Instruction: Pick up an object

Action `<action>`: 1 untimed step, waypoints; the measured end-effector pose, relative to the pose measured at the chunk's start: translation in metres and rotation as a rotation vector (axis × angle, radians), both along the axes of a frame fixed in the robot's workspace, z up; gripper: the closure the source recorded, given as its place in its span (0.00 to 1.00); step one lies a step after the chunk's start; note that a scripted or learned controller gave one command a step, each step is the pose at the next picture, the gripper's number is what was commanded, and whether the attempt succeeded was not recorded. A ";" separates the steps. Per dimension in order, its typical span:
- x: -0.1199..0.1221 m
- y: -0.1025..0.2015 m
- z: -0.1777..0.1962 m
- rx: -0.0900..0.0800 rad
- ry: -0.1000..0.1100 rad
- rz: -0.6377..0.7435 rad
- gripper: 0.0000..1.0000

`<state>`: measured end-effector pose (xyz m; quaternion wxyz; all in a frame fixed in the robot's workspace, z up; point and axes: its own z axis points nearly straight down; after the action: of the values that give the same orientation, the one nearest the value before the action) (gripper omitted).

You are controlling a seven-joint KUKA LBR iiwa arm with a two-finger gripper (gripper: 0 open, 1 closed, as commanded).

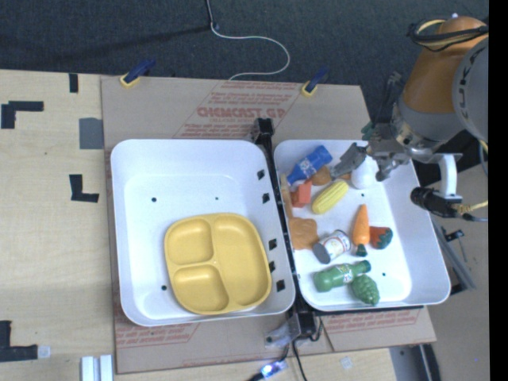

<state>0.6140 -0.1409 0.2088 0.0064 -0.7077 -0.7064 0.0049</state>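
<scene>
I have the gripper (pixel 367 165) hanging over the far part of the right bin (pixel 413 248), and its two fingers stand spread with nothing between them, so the jaws are released. I judge the step in hand to be the approach: no object is picked yet, and the arm (pixel 444 70) is settling on a target.

Just below and to the near side of the jaws lies the corn cob (pixel 329 198), tilted, the closest candidate. To the left of the jaws sits the blue packet (pixel 308 163), with a small orange piece (pixel 300 194) beside it. Straight toward me from the jaws is the carrot (pixel 361 224), next to a red-and-green piece (pixel 381 237). Well below the jaws lie the small can (pixel 333 246), the green bottle (pixel 341 275) and a dark green lumpy piece (pixel 366 290). Far to the left of the jaws, in the left bin (pixel 143 181), rests the yellow divided plate (pixel 217 261).

The next move, as I see it, calls for lowering onto one item, likely the corn cob, with the fingers straddling its narrow width before closing.

How high the fingertips hang above the bin floor I cannot tell from this slant. A small white thing right at the jaws is too blurred to name, and the items beside the blue packet crowd together.
</scene>
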 end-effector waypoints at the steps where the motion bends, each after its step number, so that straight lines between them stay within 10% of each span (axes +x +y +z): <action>1: 0.003 0.000 0.009 -0.002 -0.014 0.003 0.00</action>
<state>0.6169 -0.1405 0.2176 0.0006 -0.7066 -0.7077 0.0006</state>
